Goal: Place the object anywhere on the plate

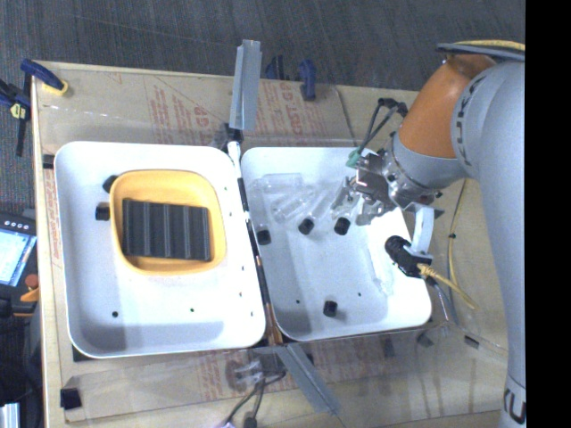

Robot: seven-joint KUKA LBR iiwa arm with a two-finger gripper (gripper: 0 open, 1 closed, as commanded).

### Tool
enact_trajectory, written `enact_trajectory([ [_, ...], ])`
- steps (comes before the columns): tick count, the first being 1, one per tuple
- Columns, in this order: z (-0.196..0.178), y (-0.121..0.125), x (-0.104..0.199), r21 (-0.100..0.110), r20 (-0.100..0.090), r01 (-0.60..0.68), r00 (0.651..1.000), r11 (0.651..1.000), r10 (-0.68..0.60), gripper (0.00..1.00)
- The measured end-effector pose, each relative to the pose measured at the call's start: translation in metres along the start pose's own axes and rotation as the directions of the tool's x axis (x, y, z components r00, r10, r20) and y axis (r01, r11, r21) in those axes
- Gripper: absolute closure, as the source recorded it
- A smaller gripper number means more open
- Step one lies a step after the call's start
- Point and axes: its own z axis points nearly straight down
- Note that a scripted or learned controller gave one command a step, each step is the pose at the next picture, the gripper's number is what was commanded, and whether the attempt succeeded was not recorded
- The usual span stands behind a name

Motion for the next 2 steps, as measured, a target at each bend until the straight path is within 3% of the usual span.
enact_trajectory([
  [1,-0.003,0.030,0.052,-0.001,0.001,0.084,0.996,0.996,-0.084,1.00],
  [2,-0.016,0.046,0.125,-0.002,0.001,0.224,0.975,0.975,-0.224,1.00],
])
